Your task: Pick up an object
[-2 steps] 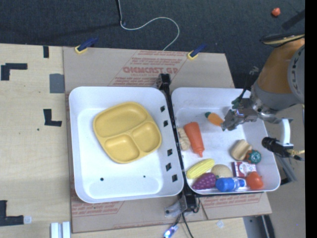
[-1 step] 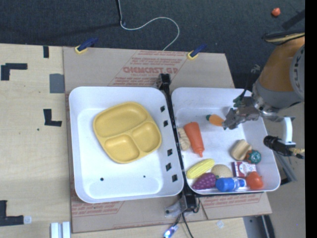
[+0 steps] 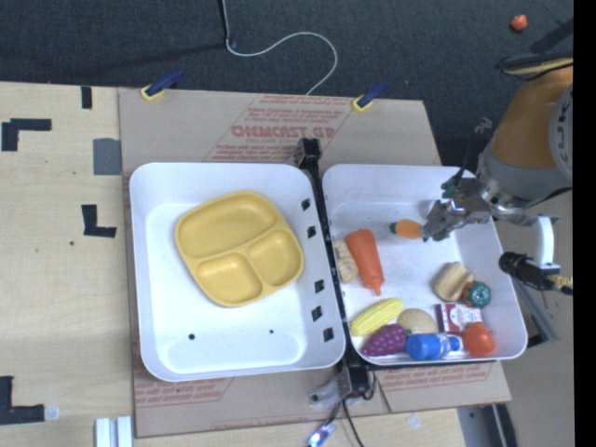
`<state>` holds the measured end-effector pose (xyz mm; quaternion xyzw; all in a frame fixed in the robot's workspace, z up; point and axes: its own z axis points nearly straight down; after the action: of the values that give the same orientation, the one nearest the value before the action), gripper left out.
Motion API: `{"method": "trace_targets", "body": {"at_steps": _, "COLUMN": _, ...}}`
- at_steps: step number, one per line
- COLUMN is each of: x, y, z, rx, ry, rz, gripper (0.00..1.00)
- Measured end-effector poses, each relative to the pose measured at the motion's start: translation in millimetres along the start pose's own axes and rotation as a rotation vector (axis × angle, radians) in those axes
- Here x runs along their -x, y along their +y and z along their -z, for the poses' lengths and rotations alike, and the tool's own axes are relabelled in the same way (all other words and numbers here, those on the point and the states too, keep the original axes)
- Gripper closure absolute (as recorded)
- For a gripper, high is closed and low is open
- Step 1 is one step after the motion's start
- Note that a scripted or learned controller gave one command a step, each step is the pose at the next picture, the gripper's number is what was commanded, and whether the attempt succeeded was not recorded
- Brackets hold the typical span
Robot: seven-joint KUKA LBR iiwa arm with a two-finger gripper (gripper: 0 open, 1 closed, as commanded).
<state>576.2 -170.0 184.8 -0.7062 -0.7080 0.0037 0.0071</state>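
Take the orange ketchup bottle (image 3: 366,259) as your marker: it lies on its side in the right bin (image 3: 372,186), close to the wall that this bin shares with the left bin (image 3: 154,250). Up and to the right of the bottle you see a small toy carrot (image 3: 406,229) lying flat on the bin floor. The gripper (image 3: 440,223) sits just to the right of that carrot, very near it, reaching in over the bin's far right side. You cannot tell from this angle whether its tips are spread or closed; they read as a dark blur, and nothing is visibly pinched between them.

Just left of the bottle, against the shared wall, lies a pale tan food piece (image 3: 345,264). Below the bottle you have a corn cob (image 3: 375,316), and below that a bunch of purple grapes (image 3: 385,342) at the bin's near edge. Right of the grapes lies a blue bottle (image 3: 430,346), with a red box (image 3: 458,318) and a red tomato (image 3: 480,341) further right. To the right of your marker bottle, well across the bin, a bread roll (image 3: 451,279) rests beside a small green ball (image 3: 479,295).

Far to the left of the bottle, in the other bin, a yellow compartment plate (image 3: 239,247) lies flat.
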Motion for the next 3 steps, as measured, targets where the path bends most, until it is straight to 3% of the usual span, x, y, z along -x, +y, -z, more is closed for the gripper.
{"method": "trace_targets", "body": {"at_steps": 1, "x": 0, "y": 0, "z": 9, "rx": -0.001, "ry": 0.000, "rz": 0.000, "gripper": 1.00}}
{"method": "trace_targets", "body": {"at_steps": 2, "x": -77, "y": -14, "z": 158, "rx": 0.031, "ry": -0.004, "rz": 0.008, "gripper": 1.00}}
{"method": "trace_targets", "body": {"at_steps": 3, "x": -178, "y": -37, "z": 73, "rx": 0.004, "ry": -0.002, "rz": 0.008, "gripper": 1.00}}
